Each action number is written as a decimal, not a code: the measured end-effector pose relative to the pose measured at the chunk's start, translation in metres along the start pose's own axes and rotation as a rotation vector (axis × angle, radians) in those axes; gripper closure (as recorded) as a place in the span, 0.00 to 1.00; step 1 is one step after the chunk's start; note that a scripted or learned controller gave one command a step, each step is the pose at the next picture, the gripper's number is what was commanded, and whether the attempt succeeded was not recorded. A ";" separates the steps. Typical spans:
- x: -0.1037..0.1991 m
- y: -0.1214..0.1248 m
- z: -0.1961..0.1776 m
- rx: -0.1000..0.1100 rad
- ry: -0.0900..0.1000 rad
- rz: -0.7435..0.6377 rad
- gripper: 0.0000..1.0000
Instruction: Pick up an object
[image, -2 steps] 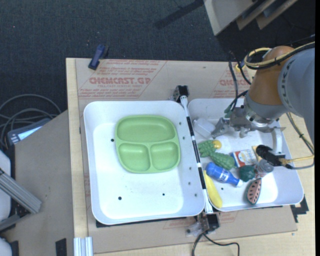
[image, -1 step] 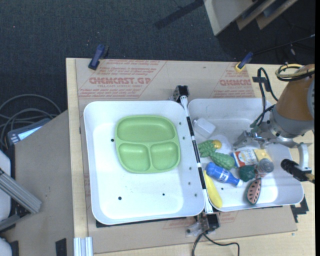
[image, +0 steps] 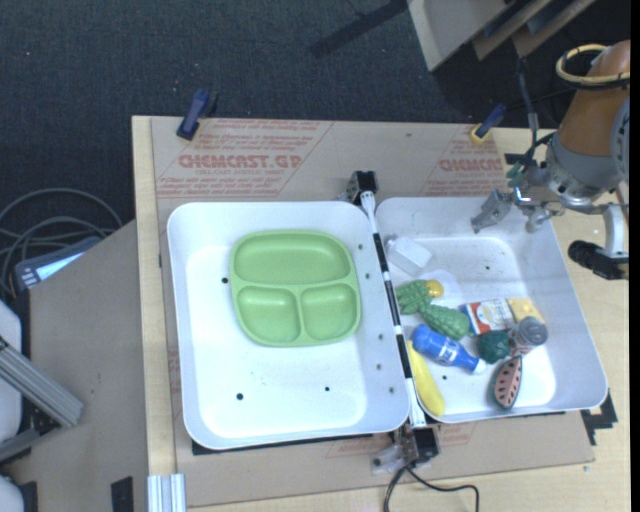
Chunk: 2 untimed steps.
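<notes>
Above the right bin (image: 560, 290), the tool (image: 512, 212) hangs with nothing between its fingers.

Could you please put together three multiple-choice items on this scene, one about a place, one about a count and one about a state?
1. Where does the green divided plate lie?
A. in the left bin
B. in the right bin
C. on the bare bench

2. How many compartments does that plate have?
A. two
B. three
C. five

3. How does the hand stand to the objects in the right bin?
A. it is lifting the blue bottle
B. it is pressed on the banana
C. it is over the bin's far end, apart from the pile

Answers: 1 A, the plate rests inside the left bin. 2 B, one long section and two smaller ones. 3 C, the blue bottle and banana lie nearer the camera, untouched.
</notes>
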<state>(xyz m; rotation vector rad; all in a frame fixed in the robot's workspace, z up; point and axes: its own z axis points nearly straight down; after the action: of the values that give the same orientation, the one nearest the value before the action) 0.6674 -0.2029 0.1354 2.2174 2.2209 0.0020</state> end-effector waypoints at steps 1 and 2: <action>-0.021 -0.100 0.008 0.005 0.001 0.003 0.00; 0.032 -0.136 0.038 -0.001 0.000 0.001 0.00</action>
<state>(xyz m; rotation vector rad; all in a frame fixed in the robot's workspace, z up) 0.5313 -0.1714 0.0967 2.2184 2.2190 0.0029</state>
